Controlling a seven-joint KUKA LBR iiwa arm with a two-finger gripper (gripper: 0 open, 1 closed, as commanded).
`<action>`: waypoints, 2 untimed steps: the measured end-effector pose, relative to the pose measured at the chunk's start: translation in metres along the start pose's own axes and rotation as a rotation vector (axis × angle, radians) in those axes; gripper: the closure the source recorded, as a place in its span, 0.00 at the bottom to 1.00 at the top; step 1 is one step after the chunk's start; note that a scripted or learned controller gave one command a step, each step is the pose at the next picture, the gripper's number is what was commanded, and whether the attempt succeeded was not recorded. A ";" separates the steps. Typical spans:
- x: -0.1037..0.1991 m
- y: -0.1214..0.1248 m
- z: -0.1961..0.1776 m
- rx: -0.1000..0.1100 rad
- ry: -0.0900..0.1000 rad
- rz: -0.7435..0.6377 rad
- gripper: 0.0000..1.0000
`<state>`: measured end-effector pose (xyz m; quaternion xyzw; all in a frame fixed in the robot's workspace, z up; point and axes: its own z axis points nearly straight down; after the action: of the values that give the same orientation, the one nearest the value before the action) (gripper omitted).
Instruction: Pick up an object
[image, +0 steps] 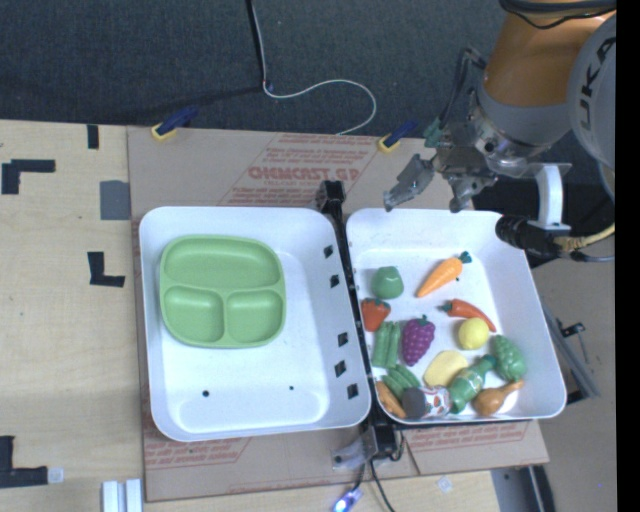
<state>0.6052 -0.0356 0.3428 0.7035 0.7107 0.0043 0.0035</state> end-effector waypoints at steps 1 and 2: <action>0.082 -0.028 -0.119 -0.001 0.002 -0.002 0.00; 0.144 -0.091 -0.110 0.014 0.001 0.000 0.00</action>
<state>0.5119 0.1076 0.4518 0.7035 0.7107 -0.0005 -0.0017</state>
